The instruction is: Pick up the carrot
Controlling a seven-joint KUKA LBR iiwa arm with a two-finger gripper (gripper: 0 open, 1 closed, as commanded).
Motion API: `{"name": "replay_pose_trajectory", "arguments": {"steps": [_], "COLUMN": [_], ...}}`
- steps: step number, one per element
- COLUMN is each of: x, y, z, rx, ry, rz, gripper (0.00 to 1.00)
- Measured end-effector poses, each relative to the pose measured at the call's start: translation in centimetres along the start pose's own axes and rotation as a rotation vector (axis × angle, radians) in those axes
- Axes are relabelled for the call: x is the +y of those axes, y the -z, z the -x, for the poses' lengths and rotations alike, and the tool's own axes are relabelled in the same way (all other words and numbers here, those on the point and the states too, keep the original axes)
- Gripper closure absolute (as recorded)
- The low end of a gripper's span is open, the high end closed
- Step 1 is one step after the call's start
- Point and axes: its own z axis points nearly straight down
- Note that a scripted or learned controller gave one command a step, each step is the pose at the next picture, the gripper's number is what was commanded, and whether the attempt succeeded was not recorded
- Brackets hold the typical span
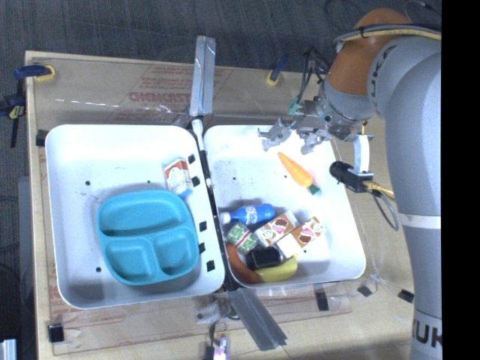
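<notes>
Dark carpet surrounds the bench (112,73), and from my seat the camera view shows two white bins side by side on it, the left bin (67,201) holding a blue divided tray (146,235) and a small carton (177,175). I see the carrot (295,169) lying loose in the right bin (345,231), toward its far right corner, apart from the packets piled at its near edge. The jaws (296,133) hang spread open just beyond the carrot, gripping nothing.

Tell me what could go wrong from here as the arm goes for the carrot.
The carrot lies slanted near the right bin's far wall, so the pincer, above and beside it, may close off-axis and roll it away. The wall leaves little room on that side. A miss could nudge the carrot toward the pile of items below.
</notes>
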Motion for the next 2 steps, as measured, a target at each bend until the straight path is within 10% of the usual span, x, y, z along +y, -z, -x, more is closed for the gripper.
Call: {"name": "replay_pose_trajectory", "arguments": {"steps": [1, 2], "x": [-1.2, 1.4], "y": [-10.6, -10.7], "z": [1.0, 0.9], "rx": [0.0, 0.0], "ry": [-0.035, -0.034], "rz": [-0.004, 0.0], "gripper": [0.0, 0.0]}}
